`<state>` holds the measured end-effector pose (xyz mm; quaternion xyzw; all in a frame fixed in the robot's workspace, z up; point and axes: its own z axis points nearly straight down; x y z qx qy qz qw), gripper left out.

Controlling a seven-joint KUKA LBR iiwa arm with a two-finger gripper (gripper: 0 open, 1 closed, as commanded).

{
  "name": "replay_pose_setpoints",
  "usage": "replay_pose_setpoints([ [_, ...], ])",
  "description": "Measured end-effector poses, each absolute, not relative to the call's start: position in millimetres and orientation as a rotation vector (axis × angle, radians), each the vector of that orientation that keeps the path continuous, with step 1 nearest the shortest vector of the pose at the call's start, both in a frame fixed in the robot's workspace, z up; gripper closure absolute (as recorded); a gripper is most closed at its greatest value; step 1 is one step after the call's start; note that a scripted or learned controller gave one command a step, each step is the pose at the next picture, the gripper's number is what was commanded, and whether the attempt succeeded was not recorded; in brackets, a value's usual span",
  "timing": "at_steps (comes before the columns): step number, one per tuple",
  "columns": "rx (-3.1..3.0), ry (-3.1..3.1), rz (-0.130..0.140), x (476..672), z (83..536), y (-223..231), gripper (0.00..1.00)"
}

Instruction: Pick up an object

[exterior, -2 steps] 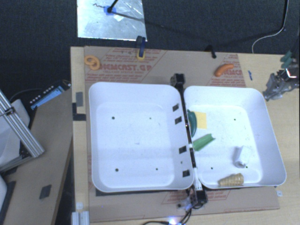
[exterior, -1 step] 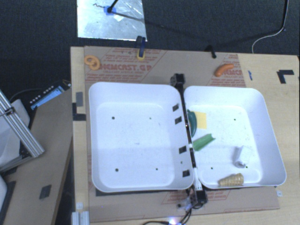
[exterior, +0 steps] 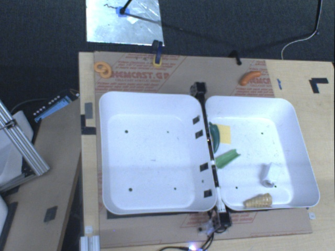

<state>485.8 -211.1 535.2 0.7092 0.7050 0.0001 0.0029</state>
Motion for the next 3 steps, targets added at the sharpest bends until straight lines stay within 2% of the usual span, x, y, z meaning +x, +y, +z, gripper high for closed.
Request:
replay_pose_setpoints([
  [1, 2.202, 2.239, 0.006, 487.3, 535, -84, 1.0],
  [2, 2.226, 2.208, -0.001, 485.6, 534, -204, 1.0],
  [3, 2.213, 2.236, -0.001, 486.9, 461, -127, 1.0],
])
